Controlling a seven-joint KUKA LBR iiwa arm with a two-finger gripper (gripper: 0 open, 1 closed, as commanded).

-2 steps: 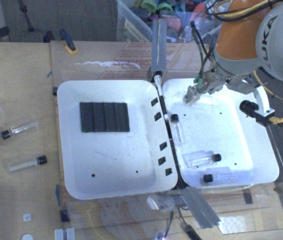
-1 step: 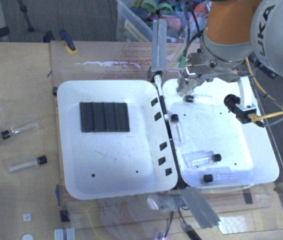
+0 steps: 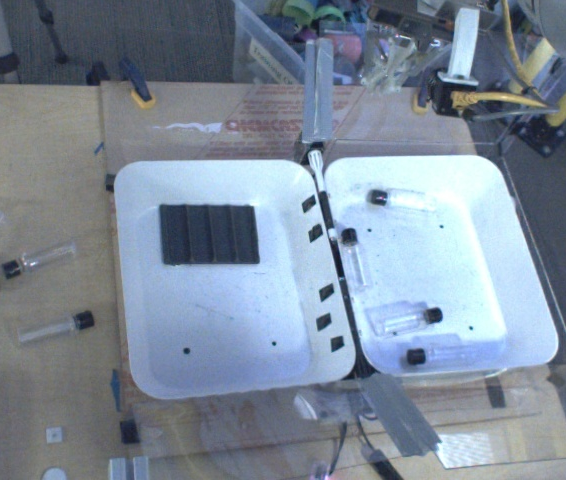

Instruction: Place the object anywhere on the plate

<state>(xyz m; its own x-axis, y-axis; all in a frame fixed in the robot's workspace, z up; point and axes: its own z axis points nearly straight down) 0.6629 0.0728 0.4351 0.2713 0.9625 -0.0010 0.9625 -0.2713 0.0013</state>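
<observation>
A black ribbed plate point(image 3: 209, 234) lies flat in the upper left part of the left bin point(image 3: 153, 358). Several clear vials with black caps lie in the right bin point(image 3: 523, 268): one near the back point(image 3: 400, 199), one along the left wall point(image 3: 351, 258), and two near the front point(image 3: 408, 317) point(image 3: 443, 354). My gripper point(image 3: 395, 60) hangs high beyond the far edge of the right bin, above the bench's back and well away from the vials and the plate. Nothing shows between it and the bins.
A clear tub of coloured items point(image 3: 293, 8) stands behind the bins. A grey upright bar point(image 3: 317, 88) rises at the far end of the divider between the bins. More vials point(image 3: 48, 258) point(image 3: 58, 325) lie loose on the wooden bench at left.
</observation>
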